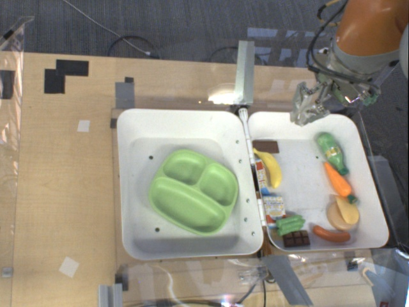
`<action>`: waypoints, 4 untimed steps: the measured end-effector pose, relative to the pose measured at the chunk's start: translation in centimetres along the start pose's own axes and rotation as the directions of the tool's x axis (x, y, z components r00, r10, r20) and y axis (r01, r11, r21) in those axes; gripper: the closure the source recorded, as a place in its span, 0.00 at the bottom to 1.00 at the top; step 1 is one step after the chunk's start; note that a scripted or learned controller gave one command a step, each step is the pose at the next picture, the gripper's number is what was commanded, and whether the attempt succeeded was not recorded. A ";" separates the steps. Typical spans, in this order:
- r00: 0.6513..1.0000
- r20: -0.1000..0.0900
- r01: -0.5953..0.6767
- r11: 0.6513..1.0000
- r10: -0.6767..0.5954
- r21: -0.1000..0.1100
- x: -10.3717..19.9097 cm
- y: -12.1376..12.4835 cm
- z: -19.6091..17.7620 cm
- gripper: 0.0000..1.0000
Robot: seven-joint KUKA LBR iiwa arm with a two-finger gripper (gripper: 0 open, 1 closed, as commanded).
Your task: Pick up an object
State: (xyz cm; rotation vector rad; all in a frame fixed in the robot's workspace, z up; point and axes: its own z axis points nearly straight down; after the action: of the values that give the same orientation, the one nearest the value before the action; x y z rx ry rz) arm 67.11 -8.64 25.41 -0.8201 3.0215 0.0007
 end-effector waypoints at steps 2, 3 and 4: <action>0.970 -0.007 0.243 0.970 -0.243 -0.004 2.0 -2.0 10.4 1.00; 0.812 -0.003 0.584 0.812 -0.584 -0.001 5.8 -1.3 10.0 1.00; 0.529 -0.002 0.849 0.529 -0.849 -0.003 5.5 -5.7 11.9 1.00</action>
State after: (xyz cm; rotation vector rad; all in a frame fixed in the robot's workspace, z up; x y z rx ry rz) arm 65.37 -16.28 13.45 -2.1862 2.2472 -0.0058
